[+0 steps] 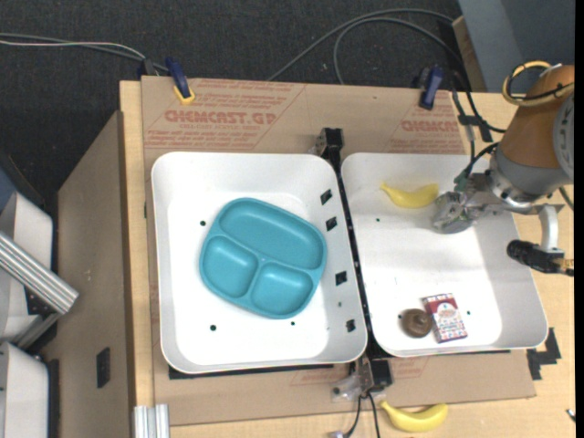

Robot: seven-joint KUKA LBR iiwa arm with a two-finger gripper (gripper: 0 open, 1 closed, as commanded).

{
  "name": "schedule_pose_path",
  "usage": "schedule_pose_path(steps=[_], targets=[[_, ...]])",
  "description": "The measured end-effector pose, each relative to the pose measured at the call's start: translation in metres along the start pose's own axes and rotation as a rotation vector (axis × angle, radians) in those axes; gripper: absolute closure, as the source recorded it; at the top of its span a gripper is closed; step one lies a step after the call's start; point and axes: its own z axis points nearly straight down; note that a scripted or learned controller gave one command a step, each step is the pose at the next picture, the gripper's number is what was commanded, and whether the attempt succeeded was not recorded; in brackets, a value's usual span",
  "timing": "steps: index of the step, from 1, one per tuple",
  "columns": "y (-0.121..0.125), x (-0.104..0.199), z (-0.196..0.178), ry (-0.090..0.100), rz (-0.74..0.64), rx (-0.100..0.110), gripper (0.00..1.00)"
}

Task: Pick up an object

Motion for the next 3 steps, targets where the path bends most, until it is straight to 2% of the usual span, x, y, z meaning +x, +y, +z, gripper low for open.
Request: schedule_pose_path(steps=[1, 2, 3], targets=[[-0.002, -0.005, -0.063, -0.003, 0.001, -0.006, 1.0], [0.008, -0.008, -0.123, -0.004, -0.001, -0.008, 1.0], [0.009, -0.008, -0.143, -0.003, -0.001, -0.004, 1.0]])
